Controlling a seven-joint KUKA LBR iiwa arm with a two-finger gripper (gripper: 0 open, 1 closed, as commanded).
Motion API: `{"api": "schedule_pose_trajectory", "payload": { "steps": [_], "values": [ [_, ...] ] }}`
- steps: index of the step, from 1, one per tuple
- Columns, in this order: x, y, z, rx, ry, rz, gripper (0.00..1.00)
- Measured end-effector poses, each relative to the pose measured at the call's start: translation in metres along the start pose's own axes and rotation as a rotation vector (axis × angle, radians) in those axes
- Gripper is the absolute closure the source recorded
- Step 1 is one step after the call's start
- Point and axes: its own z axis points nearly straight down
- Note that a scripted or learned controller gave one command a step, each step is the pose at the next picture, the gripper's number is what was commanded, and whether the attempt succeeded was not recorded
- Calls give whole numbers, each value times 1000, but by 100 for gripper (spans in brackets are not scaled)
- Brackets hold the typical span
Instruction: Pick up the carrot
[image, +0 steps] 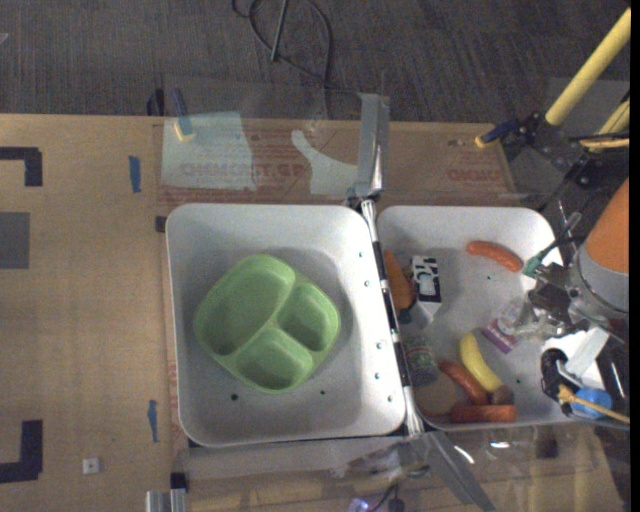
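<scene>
Two shallow white bins are seen side by side on the bench, the left bin holding a green divided plate near its middle. The carrot is found in the right bin, lying lengthwise against that bin's left wall, just beside a small black-and-white card. An orange sausage is placed toward the far side, a banana lower down, and two reddish sausages near the bin's front edge. The gripper is positioned over the right part of the right bin, well apart from the carrot; whether it is spread or pressed together cannot be told, its tips being blurred against the clutter
</scene>
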Motion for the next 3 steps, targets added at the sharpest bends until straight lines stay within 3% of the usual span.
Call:
{"api": "schedule_pose_trajectory", "payload": {
  "steps": [1, 2, 3],
  "values": [
    [65, -48, -1, 1, -1, 58, 100],
    [9, -17, 8, -1, -1, -297, 100],
    [46, -37, -15, -3, -1, -765, 100]
  ]
}}
